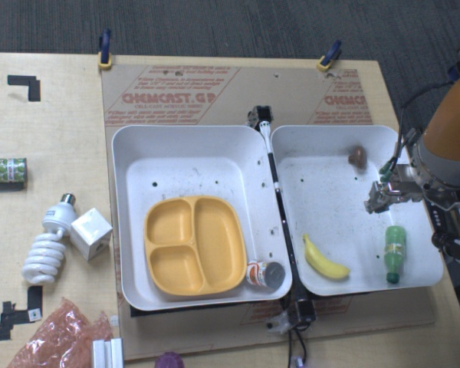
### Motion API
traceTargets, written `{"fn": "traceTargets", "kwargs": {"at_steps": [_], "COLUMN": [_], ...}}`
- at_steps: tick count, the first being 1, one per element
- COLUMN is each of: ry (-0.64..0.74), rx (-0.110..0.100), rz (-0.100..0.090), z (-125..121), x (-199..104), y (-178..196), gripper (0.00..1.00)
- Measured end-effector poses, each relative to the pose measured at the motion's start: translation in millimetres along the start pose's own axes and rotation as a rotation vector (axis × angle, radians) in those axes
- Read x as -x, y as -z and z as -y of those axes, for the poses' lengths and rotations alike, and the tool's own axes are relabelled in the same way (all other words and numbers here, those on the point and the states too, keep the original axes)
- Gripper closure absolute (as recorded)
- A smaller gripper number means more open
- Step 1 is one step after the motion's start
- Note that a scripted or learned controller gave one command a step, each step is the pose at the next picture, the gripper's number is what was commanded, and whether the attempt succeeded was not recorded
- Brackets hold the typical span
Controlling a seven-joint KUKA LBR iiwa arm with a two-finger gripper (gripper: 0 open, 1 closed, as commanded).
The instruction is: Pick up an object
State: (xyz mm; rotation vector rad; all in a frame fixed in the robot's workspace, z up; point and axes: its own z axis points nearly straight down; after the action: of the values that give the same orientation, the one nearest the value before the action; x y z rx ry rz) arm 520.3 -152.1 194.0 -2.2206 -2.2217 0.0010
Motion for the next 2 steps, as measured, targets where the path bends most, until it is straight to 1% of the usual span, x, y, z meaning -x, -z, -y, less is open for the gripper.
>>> {"fn": "traceTargets", "kwargs": {"at_steps": [1,2], "ry": [-0.002,0.002], "rx": [0.001,0.002], "rz": [0.0,0.001], "z": [-25.6,-110.8], "x": [16.0,16.4], "y": [-101.6,-100.8], "gripper": [0.0,0.0]}}
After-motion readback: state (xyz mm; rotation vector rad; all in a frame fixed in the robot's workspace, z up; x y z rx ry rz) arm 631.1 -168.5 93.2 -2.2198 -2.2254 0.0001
